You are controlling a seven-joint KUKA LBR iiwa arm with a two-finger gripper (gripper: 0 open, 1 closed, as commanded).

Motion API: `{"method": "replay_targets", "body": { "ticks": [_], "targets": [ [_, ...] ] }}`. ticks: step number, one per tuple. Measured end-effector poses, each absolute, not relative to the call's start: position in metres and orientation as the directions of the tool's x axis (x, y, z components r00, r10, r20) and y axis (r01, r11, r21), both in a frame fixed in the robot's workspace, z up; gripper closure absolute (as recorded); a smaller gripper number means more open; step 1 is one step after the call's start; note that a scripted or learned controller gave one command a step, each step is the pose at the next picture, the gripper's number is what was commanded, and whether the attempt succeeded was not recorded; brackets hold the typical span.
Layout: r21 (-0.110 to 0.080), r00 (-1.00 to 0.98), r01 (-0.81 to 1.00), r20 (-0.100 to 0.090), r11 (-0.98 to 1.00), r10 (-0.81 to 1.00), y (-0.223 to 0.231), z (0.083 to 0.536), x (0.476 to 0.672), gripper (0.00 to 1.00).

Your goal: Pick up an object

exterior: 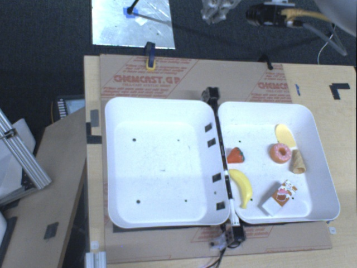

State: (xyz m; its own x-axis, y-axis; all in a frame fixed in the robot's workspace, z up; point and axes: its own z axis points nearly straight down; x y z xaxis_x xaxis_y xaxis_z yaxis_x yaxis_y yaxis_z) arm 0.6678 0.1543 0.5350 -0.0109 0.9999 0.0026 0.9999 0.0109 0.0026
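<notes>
The right bin [312, 121] holds several small items. A yellow banana [241, 187] lies by the bin's left wall, with a red wedge-shaped piece [236, 156] just above it. A pink donut [280, 153] sits further right, between a pale yellow slice [284, 134] and a tan cone [297, 162]. A small white and red box [280, 197] rests near the front. My gripper [216, 5] hangs high beyond the far edge of the bench, well apart from all of these, and nothing shows between its fingers.
The left bin [120, 116] adjoins the right one along a black clipped divider [218, 161]. Both sit on a cardboard sheet [184, 74]. A silver plate [133, 14] lies on the floor at back left, and an aluminium rail [19, 155] stands at the left.
</notes>
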Motion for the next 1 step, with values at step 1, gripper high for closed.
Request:
{"method": "replay_targets", "body": {
  "ticks": [1],
  "targets": [
    [0.002,-0.009,1.000,0.002,0.009,1.000,0.2027,0.5349,0.6678,1.00]
  ]
}}
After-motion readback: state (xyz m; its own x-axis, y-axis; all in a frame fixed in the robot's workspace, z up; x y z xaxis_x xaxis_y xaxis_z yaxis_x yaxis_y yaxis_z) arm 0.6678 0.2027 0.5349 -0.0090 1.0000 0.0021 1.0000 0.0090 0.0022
